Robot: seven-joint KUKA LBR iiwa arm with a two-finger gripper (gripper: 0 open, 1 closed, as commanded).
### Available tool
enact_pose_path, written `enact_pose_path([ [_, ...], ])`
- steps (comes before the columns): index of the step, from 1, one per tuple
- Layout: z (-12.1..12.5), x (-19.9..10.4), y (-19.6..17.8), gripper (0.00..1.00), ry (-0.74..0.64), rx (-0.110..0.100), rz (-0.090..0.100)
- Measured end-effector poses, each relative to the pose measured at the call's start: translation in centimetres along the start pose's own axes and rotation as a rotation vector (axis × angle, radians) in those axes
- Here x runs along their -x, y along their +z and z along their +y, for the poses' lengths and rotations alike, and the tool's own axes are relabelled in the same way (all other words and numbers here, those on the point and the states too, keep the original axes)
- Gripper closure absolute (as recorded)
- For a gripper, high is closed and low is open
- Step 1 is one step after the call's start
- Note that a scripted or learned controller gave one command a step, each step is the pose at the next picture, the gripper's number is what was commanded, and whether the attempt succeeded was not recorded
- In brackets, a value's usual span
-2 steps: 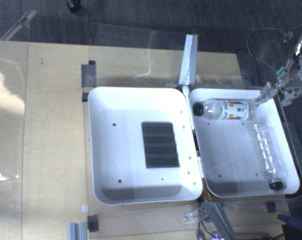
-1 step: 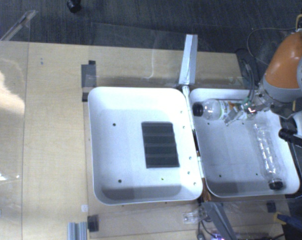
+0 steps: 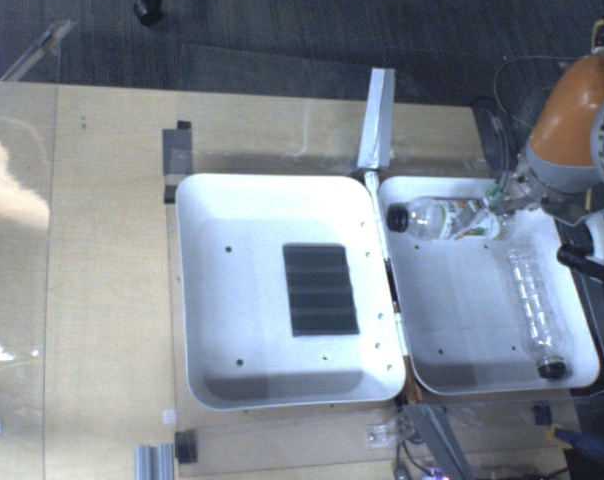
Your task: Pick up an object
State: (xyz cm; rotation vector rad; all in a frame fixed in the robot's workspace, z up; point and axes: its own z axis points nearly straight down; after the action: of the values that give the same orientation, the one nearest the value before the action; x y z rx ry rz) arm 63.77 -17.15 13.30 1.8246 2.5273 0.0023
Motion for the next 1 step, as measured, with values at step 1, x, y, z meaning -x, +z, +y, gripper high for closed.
enact_pose_path([
  [1, 0.41, 0.33, 0.19, 0.0, -0.015, -0.007, 0.002],
])
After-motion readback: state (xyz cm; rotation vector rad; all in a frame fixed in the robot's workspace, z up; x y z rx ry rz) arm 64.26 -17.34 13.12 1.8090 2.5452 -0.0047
